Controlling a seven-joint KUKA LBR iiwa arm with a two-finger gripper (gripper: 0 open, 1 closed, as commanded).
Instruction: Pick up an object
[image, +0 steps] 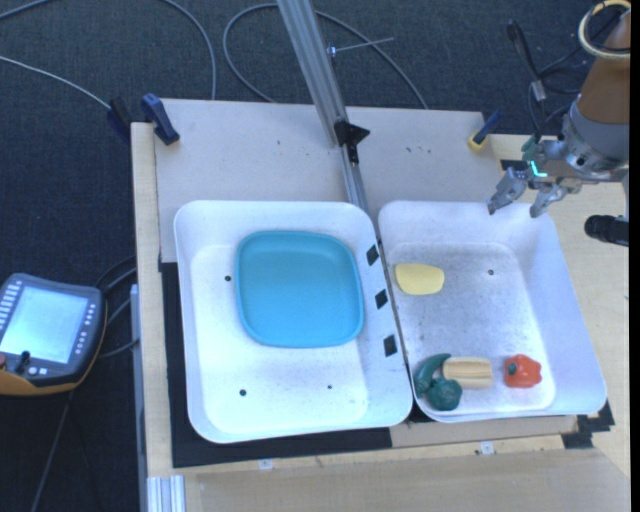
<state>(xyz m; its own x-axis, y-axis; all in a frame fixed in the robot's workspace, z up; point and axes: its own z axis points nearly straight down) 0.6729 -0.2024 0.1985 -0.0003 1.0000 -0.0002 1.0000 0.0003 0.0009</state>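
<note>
Lying along the near edge of the right bin (560, 300) were three small things in a row: a dark green vegetable (437, 382) at the left, a tan bread-like roll (468, 372) touching it, and a red pepper (521, 371) just beside the roll. Farther back in the same bin, close to its left wall, sat a yellow piece (419, 278), well apart from the row. The left bin (200, 260) held a shallow blue plate (299, 288) lying flat. Beyond both bins the table (250, 150) showed bare tan board, with a blue clamp (159, 117) at its far left corner. Over the far right corner of the right bin hung the pincer (520, 197), its two fingers spread apart and grasping nothing, well away from all four objects.
</note>
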